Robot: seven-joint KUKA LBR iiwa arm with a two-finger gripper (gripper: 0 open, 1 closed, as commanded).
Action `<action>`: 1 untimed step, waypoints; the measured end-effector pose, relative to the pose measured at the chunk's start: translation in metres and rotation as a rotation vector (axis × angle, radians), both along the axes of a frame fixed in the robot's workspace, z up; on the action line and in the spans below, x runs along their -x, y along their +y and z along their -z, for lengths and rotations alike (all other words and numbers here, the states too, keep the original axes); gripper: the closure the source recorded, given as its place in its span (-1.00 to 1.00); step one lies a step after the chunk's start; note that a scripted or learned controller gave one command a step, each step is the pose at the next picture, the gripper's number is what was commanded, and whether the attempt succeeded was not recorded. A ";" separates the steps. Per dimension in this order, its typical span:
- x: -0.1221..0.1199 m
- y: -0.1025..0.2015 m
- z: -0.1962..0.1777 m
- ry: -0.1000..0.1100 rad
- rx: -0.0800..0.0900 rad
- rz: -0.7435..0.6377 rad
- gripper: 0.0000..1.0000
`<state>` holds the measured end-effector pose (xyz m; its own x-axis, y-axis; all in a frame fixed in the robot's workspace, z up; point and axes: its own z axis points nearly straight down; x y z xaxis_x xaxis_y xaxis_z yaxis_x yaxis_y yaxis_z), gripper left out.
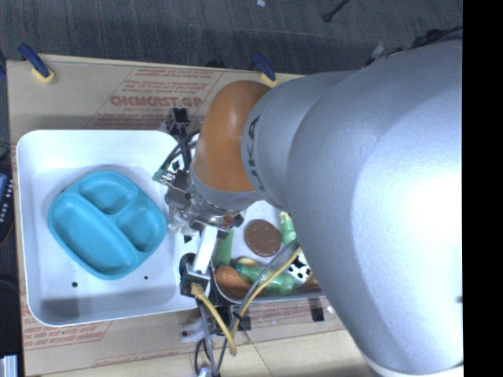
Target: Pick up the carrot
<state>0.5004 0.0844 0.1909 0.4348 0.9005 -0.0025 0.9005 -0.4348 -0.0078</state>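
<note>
Orange-brown and stubby, green at one end: that's the carrot (pixel 229 276), I reckon, lying at the near edge of the bin (pixel 267 210) under the arm, close to a brown disc (pixel 262 238). The gripper (pixel 206 228) hangs just beside it, and whether it's spread or closed I can't tell. It looks like a light, stiff, smooth toy; grip across the thick middle, or it may slip.

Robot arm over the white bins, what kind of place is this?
Most likely a robot lab or test setup, not a home: a big grey robot arm reaches over white bins, and blue clamps pin down the printed cardboard under them.
</note>
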 end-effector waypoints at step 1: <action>-0.056 0.028 -0.112 -0.006 0.001 -0.202 1.00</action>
